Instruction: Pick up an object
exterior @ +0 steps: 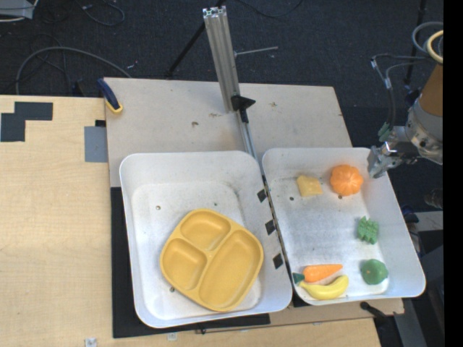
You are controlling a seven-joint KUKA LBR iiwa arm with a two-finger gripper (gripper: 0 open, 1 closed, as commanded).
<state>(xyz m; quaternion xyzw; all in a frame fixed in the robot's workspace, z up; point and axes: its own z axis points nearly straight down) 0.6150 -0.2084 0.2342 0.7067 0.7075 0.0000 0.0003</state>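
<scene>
The arm comes in from the right, and its gripper (pixel 379 161) hangs at the far right rim of the right bin (pixel 405 266), just beside the orange (pixel 346 180) but not touching it; whether the tool is wide or narrow cannot be told from here, and nothing shows between its tips. The orange lies near the bin's far edge, with a pale yellow wedge of cheese (pixel 309 186) close on its left. Down the right side sit a green leafy piece (pixel 368 230) and a round green vegetable (pixel 374 271). At the near edge a carrot (pixel 323 272) rests against a banana (pixel 325 288). The left bin (pixel 145 186) holds a yellow divided plate (pixel 211 259) with three compartments. No brand, label or writing can be read anywhere.
</scene>
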